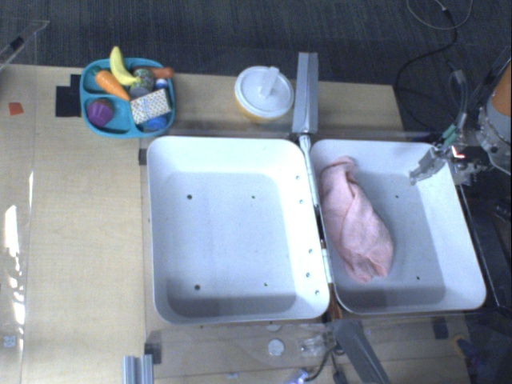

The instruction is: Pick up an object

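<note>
Two shallow white bins sit side by side on a pale wooden bench, both smooth plastic with rounded corners. One soft, crumpled pink cloth (355,221) lies in the right bin (448,290), along its left side (lumpy, longer than wide). The left bin (228,230) shows small dark dots on its floor. The gripper (424,169) hangs over the right bin's upper right corner, well apart from the cloth; whether it is wide or narrow I cannot tell. One blue tray of toy food (124,97) and one round white lid (265,92) rest behind. Dark carpet lies beyond.
</note>
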`<state>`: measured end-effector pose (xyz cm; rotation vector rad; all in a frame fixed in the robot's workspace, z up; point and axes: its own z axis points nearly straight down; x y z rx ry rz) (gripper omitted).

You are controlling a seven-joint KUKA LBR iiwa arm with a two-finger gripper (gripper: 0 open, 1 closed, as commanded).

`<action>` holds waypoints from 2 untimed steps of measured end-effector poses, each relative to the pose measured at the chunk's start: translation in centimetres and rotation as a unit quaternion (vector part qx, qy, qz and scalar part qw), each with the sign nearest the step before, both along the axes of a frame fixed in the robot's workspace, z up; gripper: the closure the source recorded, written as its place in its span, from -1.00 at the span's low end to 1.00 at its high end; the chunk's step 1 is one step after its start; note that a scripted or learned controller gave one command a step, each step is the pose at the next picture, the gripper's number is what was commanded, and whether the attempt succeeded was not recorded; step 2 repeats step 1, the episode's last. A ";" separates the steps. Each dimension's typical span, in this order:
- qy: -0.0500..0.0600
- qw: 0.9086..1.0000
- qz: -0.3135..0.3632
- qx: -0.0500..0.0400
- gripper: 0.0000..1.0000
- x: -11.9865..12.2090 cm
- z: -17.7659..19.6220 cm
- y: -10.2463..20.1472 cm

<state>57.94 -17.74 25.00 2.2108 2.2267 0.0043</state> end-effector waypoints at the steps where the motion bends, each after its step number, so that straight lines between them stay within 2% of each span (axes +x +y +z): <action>1: 0.000 1.000 0.031 0.000 -1.00 0.8 -7.9 -2.7; 2: 0.000 1.000 0.031 0.000 -1.00 0.8 -7.9 -2.7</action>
